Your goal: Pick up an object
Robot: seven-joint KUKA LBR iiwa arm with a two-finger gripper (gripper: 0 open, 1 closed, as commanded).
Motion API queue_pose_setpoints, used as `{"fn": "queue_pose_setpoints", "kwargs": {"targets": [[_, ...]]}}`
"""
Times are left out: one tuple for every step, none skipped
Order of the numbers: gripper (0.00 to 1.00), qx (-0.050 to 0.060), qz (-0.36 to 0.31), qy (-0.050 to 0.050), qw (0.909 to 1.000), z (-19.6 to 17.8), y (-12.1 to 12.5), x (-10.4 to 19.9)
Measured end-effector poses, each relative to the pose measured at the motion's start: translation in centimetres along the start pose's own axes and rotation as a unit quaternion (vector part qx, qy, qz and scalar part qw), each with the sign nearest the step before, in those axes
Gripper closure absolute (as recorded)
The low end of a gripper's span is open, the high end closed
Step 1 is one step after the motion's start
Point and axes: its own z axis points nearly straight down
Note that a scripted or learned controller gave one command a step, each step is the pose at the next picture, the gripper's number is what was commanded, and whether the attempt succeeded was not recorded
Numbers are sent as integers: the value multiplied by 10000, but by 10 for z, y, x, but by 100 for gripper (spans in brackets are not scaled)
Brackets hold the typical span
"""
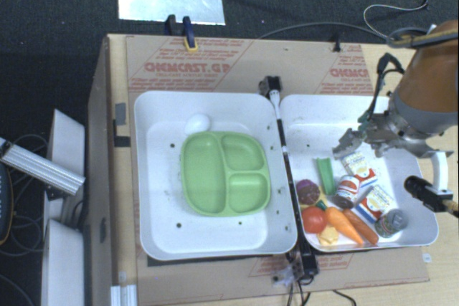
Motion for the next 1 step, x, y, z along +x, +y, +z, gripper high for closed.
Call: {"fn": "queue_pose_setpoints", "kwargs": {"targets": [[0,-47,7,-11,10000,123,19,-15]]}}
